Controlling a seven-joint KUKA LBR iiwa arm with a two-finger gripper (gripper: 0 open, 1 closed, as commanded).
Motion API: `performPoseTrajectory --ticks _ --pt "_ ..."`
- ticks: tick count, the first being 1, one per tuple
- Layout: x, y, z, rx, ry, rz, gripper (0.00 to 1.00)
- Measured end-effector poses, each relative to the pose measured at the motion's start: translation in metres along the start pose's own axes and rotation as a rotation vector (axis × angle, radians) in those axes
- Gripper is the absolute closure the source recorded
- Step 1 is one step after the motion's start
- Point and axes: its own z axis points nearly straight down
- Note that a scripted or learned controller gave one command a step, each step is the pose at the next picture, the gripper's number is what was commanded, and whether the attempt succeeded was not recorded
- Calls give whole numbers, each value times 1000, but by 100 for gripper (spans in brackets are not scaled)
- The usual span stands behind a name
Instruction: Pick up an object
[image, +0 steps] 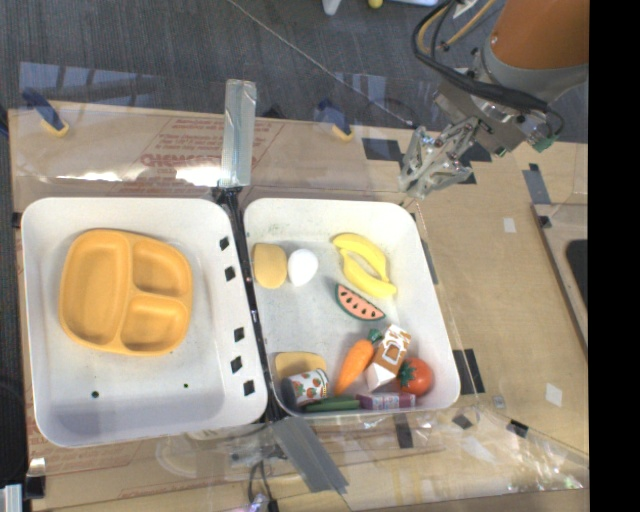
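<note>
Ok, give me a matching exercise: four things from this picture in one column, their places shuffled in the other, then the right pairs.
Things:
1. orange divided plate
2. bananas
3. tomato
4. gripper

Places:
A. near right corner of the right bin
B. above the bench, beyond the right bin's far right corner
C. alone in the left bin
D. far right part of the right bin, beyond the watermelon slice

Pairs: 1-C, 2-D, 3-A, 4-B
</note>
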Motion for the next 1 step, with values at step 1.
performPoseTrajectory --ticks 1 --pt "-4 5 67 -8 3 -189 100"
